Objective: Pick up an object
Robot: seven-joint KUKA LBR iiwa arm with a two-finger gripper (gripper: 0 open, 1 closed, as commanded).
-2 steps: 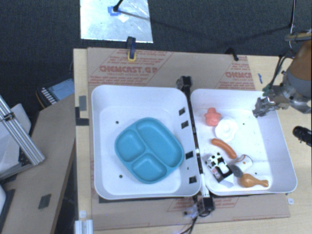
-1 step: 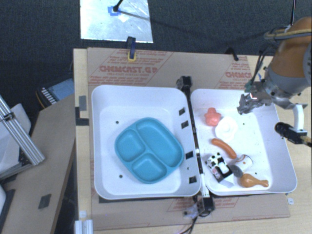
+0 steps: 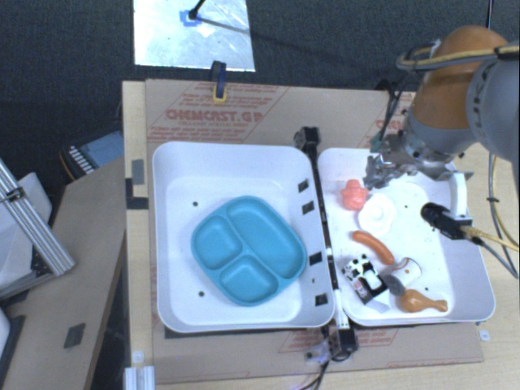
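Camera view from above shows the tool (image 3: 379,171) at the end of the grey arm (image 3: 452,104), which comes in from 3 o'clock. The tool hangs over the 11 o'clock corner of the right bin (image 3: 465,273). From this angle I cannot tell whether it is open or closed, and no object is seen in its grip.

Just beside the tool, toward 7 o'clock, a small pink toy (image 3: 353,194) lies on the bin floor. At 5 o'clock from the pink toy, very near to it, is a flat white round piece (image 3: 376,214). Further toward 6 o'clock lies an orange sausage (image 3: 372,247), set at a slant. Below the sausage, near the 7 o'clock corner of the bin, there is a small black and white object (image 3: 363,277); its shape is not clear. At 3 o'clock from it lies a brown drumstick (image 3: 420,301), close to the front wall of the bin.

The left bin (image 3: 175,218) touches the right bin along its 3 o'clock side. A blue divided plate (image 3: 248,250) lies flat in it, a little toward 5 o'clock from the middle. Both bins stand on the table (image 3: 134,132), on a cardboard sheet (image 3: 236,112) with red print.
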